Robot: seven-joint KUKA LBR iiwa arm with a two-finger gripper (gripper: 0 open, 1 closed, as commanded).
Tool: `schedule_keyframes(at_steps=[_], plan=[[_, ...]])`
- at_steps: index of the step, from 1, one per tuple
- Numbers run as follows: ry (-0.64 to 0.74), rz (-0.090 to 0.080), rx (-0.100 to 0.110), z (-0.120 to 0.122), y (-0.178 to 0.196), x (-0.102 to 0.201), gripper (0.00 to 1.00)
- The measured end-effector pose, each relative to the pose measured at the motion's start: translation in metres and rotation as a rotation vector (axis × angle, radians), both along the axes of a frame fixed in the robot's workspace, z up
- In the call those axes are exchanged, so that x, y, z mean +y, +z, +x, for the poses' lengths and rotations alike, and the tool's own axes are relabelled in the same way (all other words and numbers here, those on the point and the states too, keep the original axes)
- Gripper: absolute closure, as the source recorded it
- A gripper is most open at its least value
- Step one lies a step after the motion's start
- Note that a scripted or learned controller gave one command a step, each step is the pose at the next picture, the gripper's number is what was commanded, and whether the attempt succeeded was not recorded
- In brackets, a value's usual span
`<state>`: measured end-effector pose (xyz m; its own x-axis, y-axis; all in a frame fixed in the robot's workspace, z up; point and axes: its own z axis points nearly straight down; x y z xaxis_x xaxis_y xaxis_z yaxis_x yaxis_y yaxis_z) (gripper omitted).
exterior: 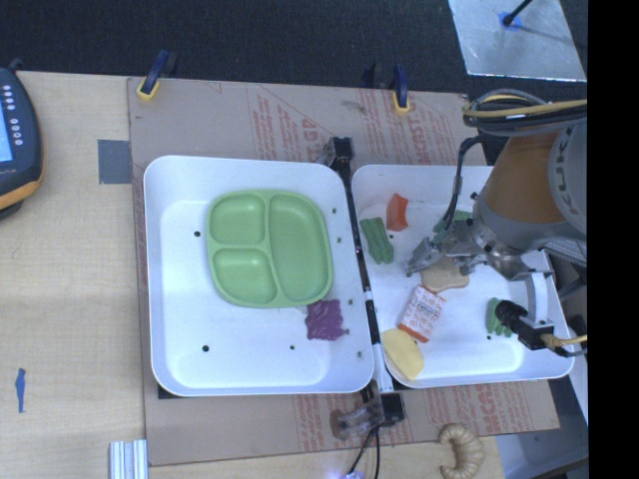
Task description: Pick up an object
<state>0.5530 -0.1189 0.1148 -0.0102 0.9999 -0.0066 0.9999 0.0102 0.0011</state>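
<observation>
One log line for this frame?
arm: over right bin | gripper: above tan piece | packet: beside it | plate: left bin

The wooden bench carries a brown cardboard sheet, held at its far edge by a yellow clamp and a blue-and-yellow clamp. On the cardboard sit two white bins side by side and touching: the left bin and the right bin. Left of the cardboard lie a grey tape patch and, further left, a black-and-orange handset (partly cut off). Near the cardboard's front right corner rests a curled tan thing.
</observation>
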Motion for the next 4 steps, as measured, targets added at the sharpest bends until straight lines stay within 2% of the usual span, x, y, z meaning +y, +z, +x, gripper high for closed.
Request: schedule_keyframes(at_steps=[1, 2, 3, 4], plan=[[0.0, -0.001, -0.001, 0.0, 0.011, -0.001, 1.0], [0.002, -0.002, 0.0, 0.0, 0.01, -0.001, 0.0], [-0.005, 0.005, 0.003, 0.0, -0.023, 0.003, 0.0], [-0.009, 0.003, -0.001, 0.002, -0.009, 0.001, 1.0]])
